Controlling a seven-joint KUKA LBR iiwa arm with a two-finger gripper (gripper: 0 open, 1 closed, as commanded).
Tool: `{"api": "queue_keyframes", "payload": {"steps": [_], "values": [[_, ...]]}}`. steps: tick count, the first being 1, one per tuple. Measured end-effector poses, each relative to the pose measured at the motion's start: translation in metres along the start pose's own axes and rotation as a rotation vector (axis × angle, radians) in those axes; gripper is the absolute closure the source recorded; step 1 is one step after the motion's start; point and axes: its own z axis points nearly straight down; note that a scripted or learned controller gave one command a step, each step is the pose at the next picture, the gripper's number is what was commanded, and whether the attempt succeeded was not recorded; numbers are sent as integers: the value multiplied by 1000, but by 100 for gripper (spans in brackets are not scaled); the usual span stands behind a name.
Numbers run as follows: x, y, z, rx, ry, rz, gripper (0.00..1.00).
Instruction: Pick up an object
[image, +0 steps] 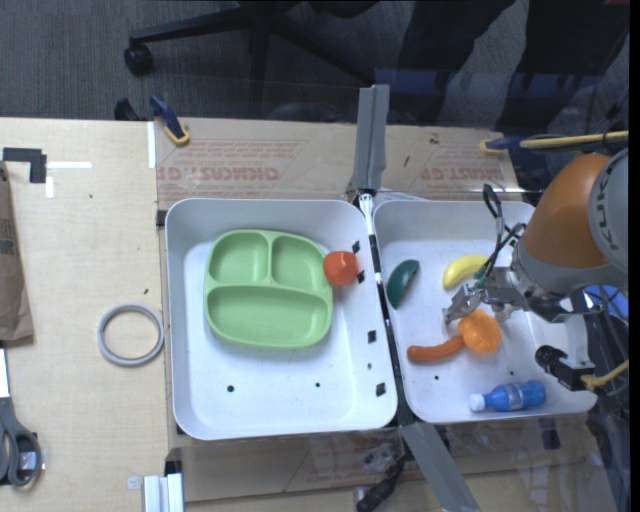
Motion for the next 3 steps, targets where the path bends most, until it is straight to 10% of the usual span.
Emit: {"api": "queue_keyframes", "payload": {"steps": [1,2,3], "values": [[-1,0,-9,0,0,3,100],[53,44,0,-1,-1,0,100],[53,44,0,-1,-1,0,0]]}}
